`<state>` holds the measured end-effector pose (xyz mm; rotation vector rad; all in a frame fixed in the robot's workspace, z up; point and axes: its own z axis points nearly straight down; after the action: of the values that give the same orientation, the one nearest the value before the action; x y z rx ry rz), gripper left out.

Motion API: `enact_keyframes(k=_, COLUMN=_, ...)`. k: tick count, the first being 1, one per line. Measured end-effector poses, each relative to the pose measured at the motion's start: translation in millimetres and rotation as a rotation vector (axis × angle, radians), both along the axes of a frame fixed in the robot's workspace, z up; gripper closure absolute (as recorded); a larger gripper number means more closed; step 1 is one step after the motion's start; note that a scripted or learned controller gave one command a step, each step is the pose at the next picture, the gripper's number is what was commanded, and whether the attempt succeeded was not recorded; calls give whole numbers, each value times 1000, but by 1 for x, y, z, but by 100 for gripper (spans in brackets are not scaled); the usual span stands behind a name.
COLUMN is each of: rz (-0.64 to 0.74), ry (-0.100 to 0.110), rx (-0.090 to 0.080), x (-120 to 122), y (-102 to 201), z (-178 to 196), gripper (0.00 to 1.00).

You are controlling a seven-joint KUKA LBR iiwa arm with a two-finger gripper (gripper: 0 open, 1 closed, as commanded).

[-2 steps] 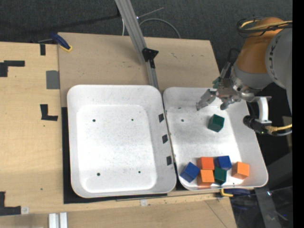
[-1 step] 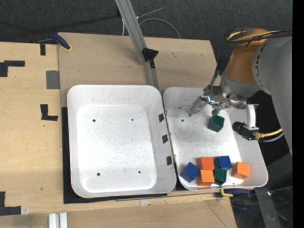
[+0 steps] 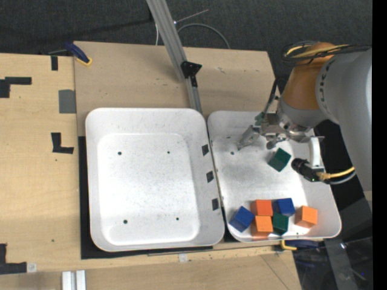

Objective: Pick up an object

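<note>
Right of centre in the frame, the grey arm's two-finger gripper (image 3: 251, 136) hangs over the right white bin (image 3: 227, 162), fingers spread apart and holding nothing. A dark green cube (image 3: 279, 160) lies loose just beside it, lower right. Along the bin's bottom edge cluster blue, orange and green blocks (image 3: 272, 215). The left white bin (image 3: 145, 177) sits alongside.

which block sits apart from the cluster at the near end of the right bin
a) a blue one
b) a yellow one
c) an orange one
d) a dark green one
d) the dark green block lies alone mid-bin in the right bin, beside the gripper, while the blue blocks, the orange blocks and another green block bunch together at the bin's near end.
</note>
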<state>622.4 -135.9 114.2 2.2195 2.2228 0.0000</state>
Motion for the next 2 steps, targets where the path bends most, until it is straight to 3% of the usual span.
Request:
enact_keyframes(k=1, rz=1, ry=2, rx=1, x=0, y=1, z=8, gripper=100)
enact_keyframes(k=2, rz=0, ry=-4, rx=-1, x=2, y=-4, z=70, gripper=100)
